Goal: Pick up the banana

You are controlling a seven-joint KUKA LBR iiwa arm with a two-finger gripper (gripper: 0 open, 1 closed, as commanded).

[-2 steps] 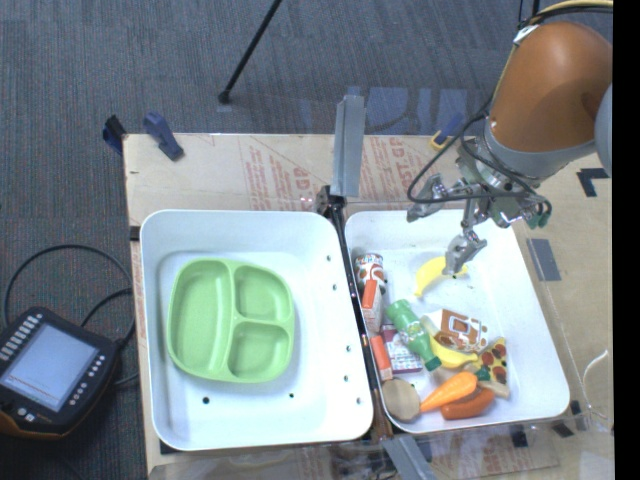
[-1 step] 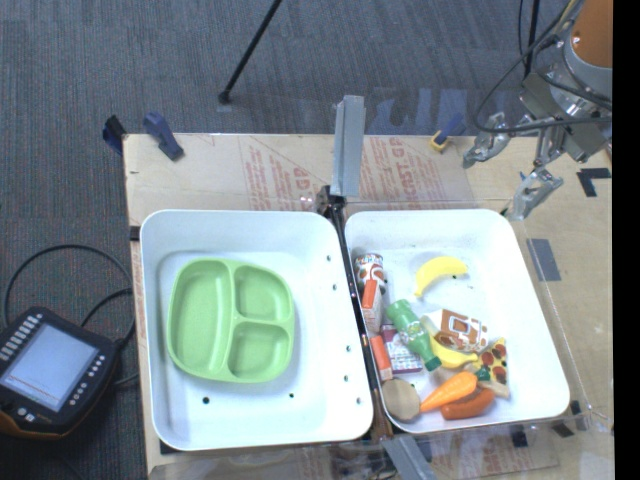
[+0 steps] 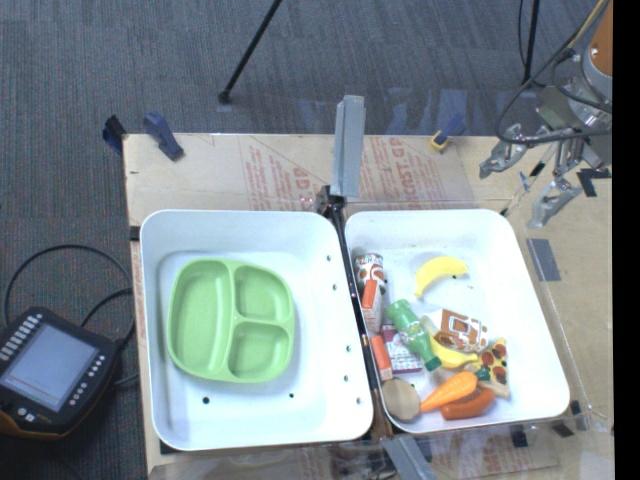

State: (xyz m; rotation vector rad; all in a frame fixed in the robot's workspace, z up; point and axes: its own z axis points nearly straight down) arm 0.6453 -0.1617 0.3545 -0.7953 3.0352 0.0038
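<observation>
The gripper point(image 3: 530, 183) hangs at two o'clock, outside the bins, its fingers spread apart with nothing between them. The banana point(image 3: 441, 272) lies in the upper part of the right bin point(image 3: 500, 230), apart from a clutter of toy food at five o'clock (including a green bottle point(image 3: 413, 334) and a carrot point(image 3: 448, 391)). The left bin point(image 3: 180, 230) holds a green divided plate point(image 3: 231, 320).

Arm held high at the upper right of the view

The grey arm's wrist, with its orange band at the frame edge, enters from the upper right. The gripper point(image 3: 532, 180) points down and leftward, its two fingers point(image 3: 497, 160) apparently spread apart with nothing between them, though the view is small.
</observation>
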